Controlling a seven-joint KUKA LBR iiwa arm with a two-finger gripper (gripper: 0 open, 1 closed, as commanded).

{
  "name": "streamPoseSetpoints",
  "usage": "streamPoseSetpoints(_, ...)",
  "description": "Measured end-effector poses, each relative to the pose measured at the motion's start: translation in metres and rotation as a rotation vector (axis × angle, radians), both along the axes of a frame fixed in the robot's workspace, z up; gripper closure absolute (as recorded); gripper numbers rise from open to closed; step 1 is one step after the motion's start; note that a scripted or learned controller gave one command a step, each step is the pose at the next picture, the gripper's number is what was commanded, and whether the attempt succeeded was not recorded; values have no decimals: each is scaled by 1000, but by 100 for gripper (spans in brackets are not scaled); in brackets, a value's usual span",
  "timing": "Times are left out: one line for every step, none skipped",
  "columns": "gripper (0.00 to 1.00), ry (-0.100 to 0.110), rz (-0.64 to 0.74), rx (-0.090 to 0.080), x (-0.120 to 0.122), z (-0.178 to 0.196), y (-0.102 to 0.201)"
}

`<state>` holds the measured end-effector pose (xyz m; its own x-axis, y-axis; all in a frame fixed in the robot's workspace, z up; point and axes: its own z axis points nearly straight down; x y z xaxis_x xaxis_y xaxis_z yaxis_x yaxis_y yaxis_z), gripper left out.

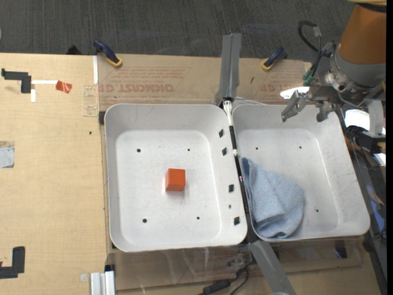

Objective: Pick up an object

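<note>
1. Gripper (309,106) hangs at upper right of the frame over the right bin's (344,183) far rim, fingers spread apart, nothing between them.
2. Risk, as judged: the blue cloth (274,203) is limp and may slip free; the orange block (175,180) sits well apart, a long reach.
3. Left bin (123,165) holds the block near centre; right bin holds the cloth, lower left.

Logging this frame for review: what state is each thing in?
Block: flat on the left bin's floor, untouched.
Cloth: crumpled in the right bin, against its left wall.
Gripper: open, holding nothing, above the right bin's far edge.
Clamps: gripping the cardboard's far edge.
</note>
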<state>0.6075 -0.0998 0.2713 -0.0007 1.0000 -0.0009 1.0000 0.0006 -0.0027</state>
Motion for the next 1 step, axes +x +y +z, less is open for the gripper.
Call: streamPoseSetpoints(0, 1, -284, -1, -87, 34, 31)
